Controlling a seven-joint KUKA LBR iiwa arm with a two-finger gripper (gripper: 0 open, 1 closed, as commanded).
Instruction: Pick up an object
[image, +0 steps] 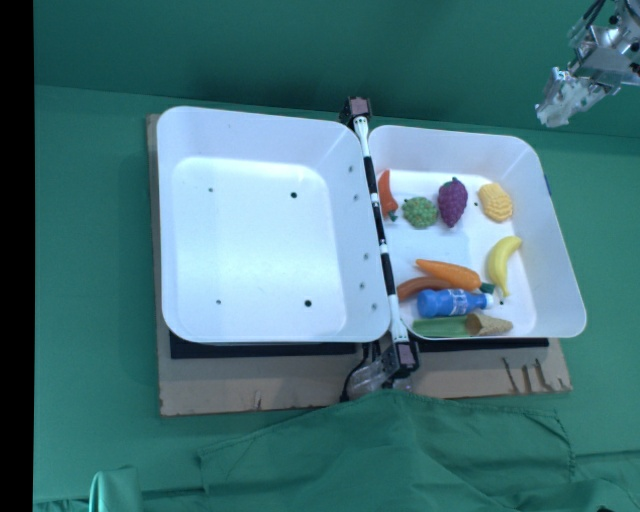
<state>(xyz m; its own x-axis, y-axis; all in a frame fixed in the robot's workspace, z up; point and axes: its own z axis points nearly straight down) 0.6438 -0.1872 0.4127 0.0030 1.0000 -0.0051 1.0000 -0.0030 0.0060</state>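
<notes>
The gripper (562, 103) is hovering well clear beyond the right white plastic bin (545, 180) (finger state cannot be told), where the small yellow plastic banana (501, 262) is lying apart, likely light, rigid, slippery, best pinched mid-curve.

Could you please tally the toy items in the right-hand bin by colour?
Orange: 3, a chilli-like piece, a carrot and a sausage-like piece
Green: 2, broccoli, cucumber
Yellow: 2, corn, banana
Purple: 1, grapes
Blue: 1, bottle
Tan: 1, cone
Total: 10
</notes>
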